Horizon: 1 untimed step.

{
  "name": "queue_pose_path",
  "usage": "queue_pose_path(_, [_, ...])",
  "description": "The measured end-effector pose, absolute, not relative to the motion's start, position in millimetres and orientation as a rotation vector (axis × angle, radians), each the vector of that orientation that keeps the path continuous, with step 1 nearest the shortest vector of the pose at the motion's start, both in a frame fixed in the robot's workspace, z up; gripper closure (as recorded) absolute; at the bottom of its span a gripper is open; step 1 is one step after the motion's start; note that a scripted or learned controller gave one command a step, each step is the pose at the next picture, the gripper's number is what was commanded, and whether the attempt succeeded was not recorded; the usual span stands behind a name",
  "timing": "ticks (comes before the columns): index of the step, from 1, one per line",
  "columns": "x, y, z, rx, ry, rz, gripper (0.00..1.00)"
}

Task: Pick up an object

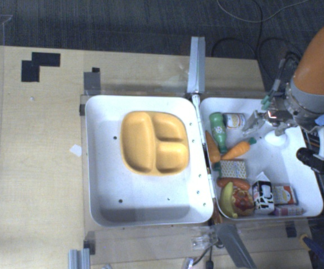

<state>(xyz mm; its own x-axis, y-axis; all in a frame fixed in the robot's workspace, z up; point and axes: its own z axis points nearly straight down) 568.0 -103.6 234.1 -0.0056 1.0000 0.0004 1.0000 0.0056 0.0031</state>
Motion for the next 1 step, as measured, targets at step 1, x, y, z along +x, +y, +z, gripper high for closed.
queue_pose_path(1, [583.7,-103.9,115.4,2.2,2.243,0.001,0.0])
